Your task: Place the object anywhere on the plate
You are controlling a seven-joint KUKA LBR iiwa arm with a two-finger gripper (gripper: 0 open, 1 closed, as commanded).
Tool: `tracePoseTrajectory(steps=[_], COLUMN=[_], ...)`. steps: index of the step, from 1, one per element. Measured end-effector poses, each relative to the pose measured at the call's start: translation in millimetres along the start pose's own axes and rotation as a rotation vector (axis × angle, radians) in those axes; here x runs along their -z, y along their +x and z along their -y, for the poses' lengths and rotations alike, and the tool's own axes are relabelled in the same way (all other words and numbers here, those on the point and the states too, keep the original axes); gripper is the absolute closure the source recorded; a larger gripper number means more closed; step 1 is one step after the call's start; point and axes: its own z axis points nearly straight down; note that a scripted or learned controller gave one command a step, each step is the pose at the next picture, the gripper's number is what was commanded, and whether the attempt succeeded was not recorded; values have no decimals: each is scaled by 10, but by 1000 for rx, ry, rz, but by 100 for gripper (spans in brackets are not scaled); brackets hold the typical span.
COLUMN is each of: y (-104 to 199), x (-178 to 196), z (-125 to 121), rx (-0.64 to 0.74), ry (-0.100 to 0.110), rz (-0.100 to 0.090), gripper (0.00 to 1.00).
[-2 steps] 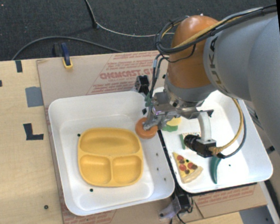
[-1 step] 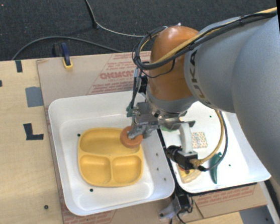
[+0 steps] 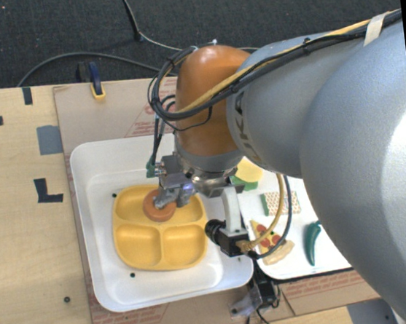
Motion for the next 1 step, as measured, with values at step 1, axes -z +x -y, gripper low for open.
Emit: tracePoseTrajectory(steps=[1], y=[-37], x=[2], z=[-5], rx=[-5], ry=[0], rz=[2], gripper=[0])
